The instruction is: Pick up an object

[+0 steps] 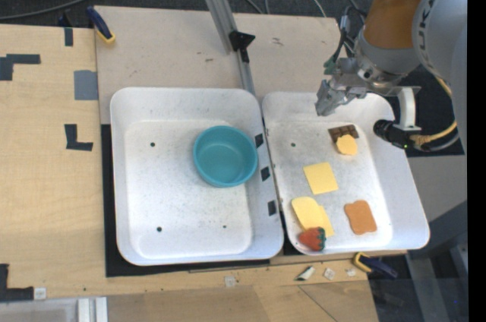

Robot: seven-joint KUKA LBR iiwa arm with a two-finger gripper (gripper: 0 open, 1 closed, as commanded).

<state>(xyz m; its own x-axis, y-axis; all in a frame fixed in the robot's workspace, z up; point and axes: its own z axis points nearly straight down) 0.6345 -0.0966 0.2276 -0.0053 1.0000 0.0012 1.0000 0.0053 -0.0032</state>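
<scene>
Right now the end effector (328, 102) hangs over the back of the right bin (285, 112), nothing seen in it; can't tell its state. Nearest target: small yellow-and-brown piece (345, 142), just in front of it and near the bin's back wall. Prob. light, stiff plastic toy food, a bit slick; pinch across its narrow width. Flat yellow square (320, 178) and orange slab (360, 217) look too thin to grab easily. Blue bowl (224, 155) sits in the left bin (133, 161).
</scene>
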